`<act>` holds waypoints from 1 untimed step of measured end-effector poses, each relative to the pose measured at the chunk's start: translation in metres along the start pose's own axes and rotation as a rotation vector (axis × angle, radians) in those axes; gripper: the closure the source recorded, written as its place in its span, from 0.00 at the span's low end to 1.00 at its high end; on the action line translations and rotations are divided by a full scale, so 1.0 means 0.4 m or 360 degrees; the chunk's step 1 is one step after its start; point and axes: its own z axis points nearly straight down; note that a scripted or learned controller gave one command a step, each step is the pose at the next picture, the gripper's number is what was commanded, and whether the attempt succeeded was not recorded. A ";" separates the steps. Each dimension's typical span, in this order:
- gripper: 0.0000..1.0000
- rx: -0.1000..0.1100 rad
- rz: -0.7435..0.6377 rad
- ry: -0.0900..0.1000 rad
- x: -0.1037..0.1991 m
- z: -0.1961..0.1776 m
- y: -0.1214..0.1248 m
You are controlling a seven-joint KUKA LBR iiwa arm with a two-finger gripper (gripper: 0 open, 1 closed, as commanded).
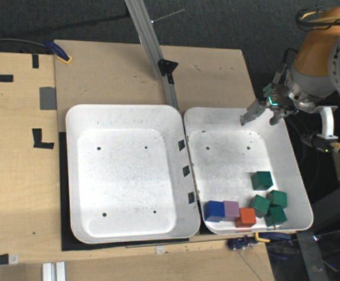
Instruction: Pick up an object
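Small blocks lie in the right bin (216,134) near its front edge: a blue block (215,210), a purple block (231,209), an orange block (247,216) and several green blocks (271,202), one of them (262,180) a little farther back. My gripper (261,115) hangs over the bin's far right rim, well behind the blocks. Its two fingers stand apart with nothing between them.
The left bin (124,170) sits beside the right one. A slanted metal rail (149,37) runs from the top down to the gap between the bins. The wooden bench (17,157) extends to the left, with black marks on it.
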 end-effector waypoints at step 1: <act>0.00 0.0007 0.0001 0.0002 -0.003 0.115 -0.017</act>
